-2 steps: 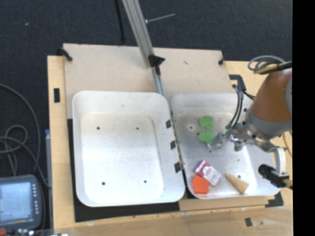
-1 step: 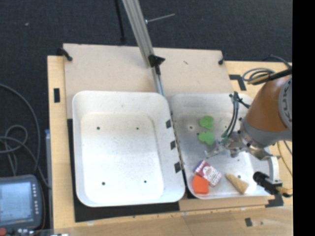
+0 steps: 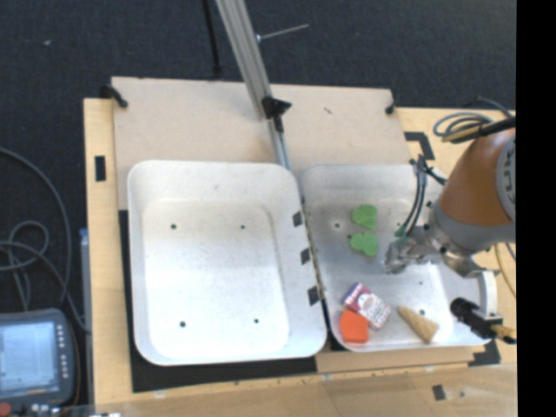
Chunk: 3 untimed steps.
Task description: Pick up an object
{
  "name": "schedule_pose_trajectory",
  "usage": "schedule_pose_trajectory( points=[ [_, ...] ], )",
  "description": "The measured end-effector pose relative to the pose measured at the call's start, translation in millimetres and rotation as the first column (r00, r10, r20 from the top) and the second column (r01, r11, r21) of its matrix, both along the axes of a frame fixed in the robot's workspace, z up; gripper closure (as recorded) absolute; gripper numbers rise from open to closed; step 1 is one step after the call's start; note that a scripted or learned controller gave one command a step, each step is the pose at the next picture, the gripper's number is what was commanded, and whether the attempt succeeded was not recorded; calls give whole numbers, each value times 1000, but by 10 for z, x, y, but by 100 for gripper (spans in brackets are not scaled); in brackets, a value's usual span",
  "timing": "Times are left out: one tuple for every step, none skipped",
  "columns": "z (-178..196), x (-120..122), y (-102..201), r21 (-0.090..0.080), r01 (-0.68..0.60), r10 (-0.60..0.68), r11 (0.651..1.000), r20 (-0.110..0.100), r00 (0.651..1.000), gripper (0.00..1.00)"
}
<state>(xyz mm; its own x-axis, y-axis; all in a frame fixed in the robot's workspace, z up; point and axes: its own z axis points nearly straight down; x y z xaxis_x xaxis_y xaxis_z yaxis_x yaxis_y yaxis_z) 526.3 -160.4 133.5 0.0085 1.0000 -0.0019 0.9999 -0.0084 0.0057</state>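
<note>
- White plastic, two shallow bins sitting side by side on the bench: the left bin [image 3: 217, 259] is lying bare of objects, the right bin [image 3: 334, 189] is carrying every candidate for the pick.
- The arm [image 3: 478, 189], grey with its orange band, is reaching in from the right and hanging over the right bin's middle-right area.
- The gripper [image 3: 398, 259] is pointing down just right of the green pieces. From this slanted view I cannot tell how it is set, and nothing is showing as caught in it; I am treating the pick as not yet made.
- Candidates, large to small as they are appearing: a red-and-white packet [image 3: 367, 305] lying tilted near the front wall; an orange-red block [image 3: 354, 326] touching the packet's front-left side, against the front rim; a tan cone [image 3: 420, 322] lying on its side, right of the packet and apart from it; two green pieces [image 3: 365, 229], one behind the other, near each other.
- Judgement: the nearer green piece is sitting closest to the gripper and is looking like the target.
- To do it well: centring over one green piece alone, descending straight, closing across its narrow side, keeping clear of its neighbour.
- Risk: the piece is looking low and rounded, so it is likely to be slipping out on closing; the packet and block, being in contact, are the poorer choices.
</note>
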Motion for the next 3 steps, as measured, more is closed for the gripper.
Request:
schedule_pose_trajectory(
  points=[
    [615, 97, -9, -1, -12, 12, 1000, 3, 1000, 100],
    [796, 112, -21, 0, -11, 11, 1000, -1, 1000, 100],
    [835, 160, 431, 3, -16, 16, 1000, -3, 1000, 100]
  ],
)
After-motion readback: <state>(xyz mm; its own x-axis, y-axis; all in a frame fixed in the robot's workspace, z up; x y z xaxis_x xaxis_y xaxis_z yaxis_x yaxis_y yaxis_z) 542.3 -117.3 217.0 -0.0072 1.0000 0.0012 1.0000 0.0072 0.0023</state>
